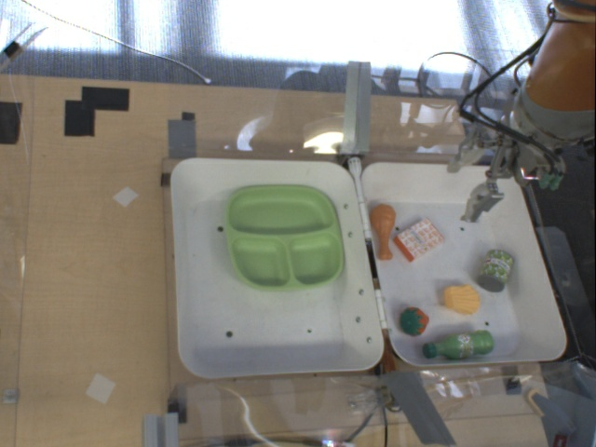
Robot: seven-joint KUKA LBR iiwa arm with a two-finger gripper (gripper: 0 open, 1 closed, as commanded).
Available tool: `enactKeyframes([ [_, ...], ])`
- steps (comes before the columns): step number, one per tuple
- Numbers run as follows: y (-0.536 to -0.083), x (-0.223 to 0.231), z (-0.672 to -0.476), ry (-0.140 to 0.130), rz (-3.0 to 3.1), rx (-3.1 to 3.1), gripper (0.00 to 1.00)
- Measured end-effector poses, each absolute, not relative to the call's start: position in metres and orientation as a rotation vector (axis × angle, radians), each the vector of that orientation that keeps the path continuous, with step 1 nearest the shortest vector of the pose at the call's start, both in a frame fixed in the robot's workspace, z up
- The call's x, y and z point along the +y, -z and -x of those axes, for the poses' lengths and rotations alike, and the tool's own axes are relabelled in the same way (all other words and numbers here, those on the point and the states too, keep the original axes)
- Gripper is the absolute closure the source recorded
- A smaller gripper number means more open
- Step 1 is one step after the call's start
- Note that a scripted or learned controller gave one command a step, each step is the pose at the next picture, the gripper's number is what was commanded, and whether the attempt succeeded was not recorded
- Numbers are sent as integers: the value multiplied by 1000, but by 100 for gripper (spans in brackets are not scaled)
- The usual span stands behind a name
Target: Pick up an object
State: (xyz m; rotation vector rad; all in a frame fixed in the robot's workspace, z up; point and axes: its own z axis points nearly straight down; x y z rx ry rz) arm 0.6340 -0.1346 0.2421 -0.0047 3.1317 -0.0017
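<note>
Pale wood bench (84, 277) fills the lower view, w/ black square markers (93, 108) stuck near its far-left edge. Beyond it, a grey ribbed surface (279, 17), bright light streaking across. Thin white cable (102, 37) trails over it. Glare spot on the clear sheet by the grey upright post (357, 108).
</note>
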Motion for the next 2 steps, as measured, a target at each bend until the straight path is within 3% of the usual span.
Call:
enactKeyframes([
  [1, -142, -95, -600, -3, -1405, 2806, 0],
  [2, -88, -96, -620, -8, -1961, 2443, 0],
])
